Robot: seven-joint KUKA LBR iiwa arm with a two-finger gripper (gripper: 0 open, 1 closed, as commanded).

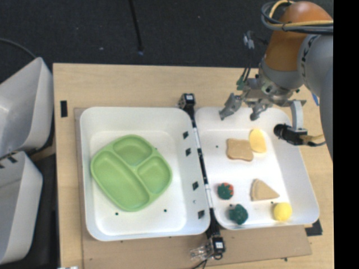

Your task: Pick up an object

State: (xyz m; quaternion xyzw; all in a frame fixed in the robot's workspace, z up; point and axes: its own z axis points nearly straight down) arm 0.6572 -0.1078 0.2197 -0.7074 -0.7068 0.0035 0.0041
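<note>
My gripper (243,109) hangs open over the far edge of the right bin (297,172), with nothing between its two grey fingers (229,106). Below it in that bin lie a tan toast slice (239,149) and a pale yellow oval piece (258,140), touching each other. Nearer the front are a tan wedge (262,191), a yellow ball (282,211), a dark green piece with a red spot (225,191) and a green lump (238,213).
The left bin (101,217) holds a green divided plate (131,172). A black clip (187,100) sits at the far end of the divider between the bins. A black cable fitting (289,133) hangs off the arm over the right bin's right side.
</note>
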